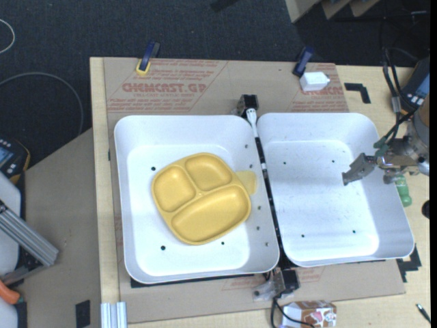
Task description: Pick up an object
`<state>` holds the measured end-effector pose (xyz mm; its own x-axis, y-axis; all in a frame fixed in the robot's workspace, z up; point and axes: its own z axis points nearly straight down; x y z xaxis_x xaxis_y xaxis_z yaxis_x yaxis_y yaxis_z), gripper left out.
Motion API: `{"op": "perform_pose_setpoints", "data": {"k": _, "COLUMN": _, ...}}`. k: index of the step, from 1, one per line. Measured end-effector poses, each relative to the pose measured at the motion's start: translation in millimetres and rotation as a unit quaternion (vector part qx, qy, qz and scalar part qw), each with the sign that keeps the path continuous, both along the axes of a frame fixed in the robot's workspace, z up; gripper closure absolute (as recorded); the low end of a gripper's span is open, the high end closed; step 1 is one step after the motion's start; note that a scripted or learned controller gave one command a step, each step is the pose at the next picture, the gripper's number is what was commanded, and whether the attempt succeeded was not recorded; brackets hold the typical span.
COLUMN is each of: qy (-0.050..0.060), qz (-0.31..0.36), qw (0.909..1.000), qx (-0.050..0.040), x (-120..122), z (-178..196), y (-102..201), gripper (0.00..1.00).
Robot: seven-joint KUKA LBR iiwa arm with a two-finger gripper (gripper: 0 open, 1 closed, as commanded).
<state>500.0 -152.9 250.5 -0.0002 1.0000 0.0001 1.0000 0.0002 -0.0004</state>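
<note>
fingers [358, 169] over the right bin [328, 132]; their spread cannot be told.

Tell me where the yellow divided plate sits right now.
The yellow divided plate lies in the left bin, near its middle, toward the divider between the bins.

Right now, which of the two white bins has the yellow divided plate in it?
The left bin, the one farther from the arm, holds the yellow divided plate. The gripper is over the right bin, beside it across the shared edge.
</note>
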Motion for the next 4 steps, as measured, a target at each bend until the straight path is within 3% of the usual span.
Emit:
{"op": "perform_pose_setpoints", "data": {"k": 1, "qy": -0.003, "qz": 0.003, "qw": 1.0000, "qx": -0.0001, "x": -21, "z": 95, "y": 82, "gripper": 0.00}}
{"op": "perform_pose_setpoints", "data": {"k": 2, "qy": -0.002, "qz": 0.001, "qw": 1.0000, "qx": -0.0004, "x": -20, "z": 102, "y": 80, "gripper": 1.00}}
{"op": "perform_pose_setpoints", "data": {"k": 3, "qy": 0.002, "qz": 0.001, "qw": 1.0000, "qx": 0.0006, "x": -21, "z": 59, "y": 159, "gripper": 1.00}}
{"op": "perform_pose_setpoints", "data": {"k": 4, "qy": -0.003, "qz": 0.002, "qw": 1.0000, "qx": 0.0004, "x": -20, "z": 122, "y": 209, "gripper": 1.00}}
